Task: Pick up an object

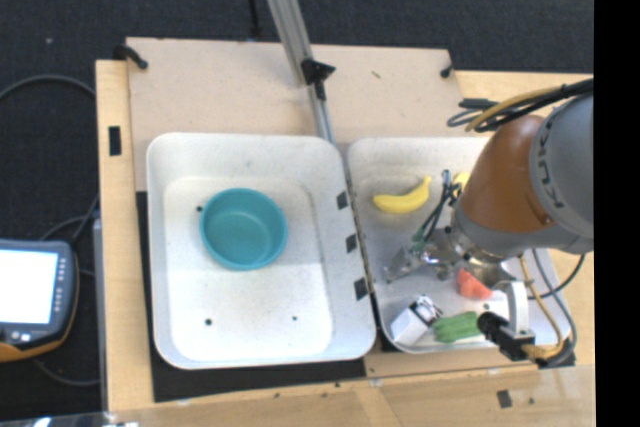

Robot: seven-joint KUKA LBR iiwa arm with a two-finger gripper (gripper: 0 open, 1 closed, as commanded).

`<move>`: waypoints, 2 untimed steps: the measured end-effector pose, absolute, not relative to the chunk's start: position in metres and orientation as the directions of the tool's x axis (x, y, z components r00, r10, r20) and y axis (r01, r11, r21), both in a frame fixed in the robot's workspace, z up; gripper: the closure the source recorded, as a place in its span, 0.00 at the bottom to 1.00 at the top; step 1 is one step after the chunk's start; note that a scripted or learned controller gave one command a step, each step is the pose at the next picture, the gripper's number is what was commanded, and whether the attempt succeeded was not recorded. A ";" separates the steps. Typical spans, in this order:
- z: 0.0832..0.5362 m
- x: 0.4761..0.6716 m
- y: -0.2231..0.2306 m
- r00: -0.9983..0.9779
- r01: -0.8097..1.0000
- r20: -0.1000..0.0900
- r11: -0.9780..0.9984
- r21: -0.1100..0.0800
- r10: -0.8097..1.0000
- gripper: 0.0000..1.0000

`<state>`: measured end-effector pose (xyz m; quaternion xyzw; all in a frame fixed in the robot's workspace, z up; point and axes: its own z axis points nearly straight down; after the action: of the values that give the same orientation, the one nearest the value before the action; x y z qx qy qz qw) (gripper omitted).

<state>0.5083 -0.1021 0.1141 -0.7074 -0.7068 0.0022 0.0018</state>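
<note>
The right bin (366, 215) holds a yellow banana (400, 198) near its far left side. A green oblong object (455, 327) lies by the front wall, with a small white object (408, 324) just to its left. A red-orange object (473, 285) peeks out from under the arm's wrist. My gripper (415, 258) hangs low over the middle of this bin, between the banana and the white object. It touches none of them that I can see. The arm's orange band (505, 180) hides the bin's right part.
A teal bowl (243, 228) sits upright in the left bin (180, 315), left of centre. A grey metal pole (285, 5) slants up from the bench between the bins' far edges. A handheld screen (30, 300) lies off the bench at the left.
</note>
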 end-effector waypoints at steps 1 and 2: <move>0.128 0.511 -0.102 0.007 1.000 0.002 -0.007 0.004 1.000 1.00; 0.180 0.522 -0.097 -0.004 1.000 -0.001 0.004 0.007 1.000 1.00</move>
<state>0.5223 -0.0974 0.1803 -0.7057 -0.7085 -0.0023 -0.0029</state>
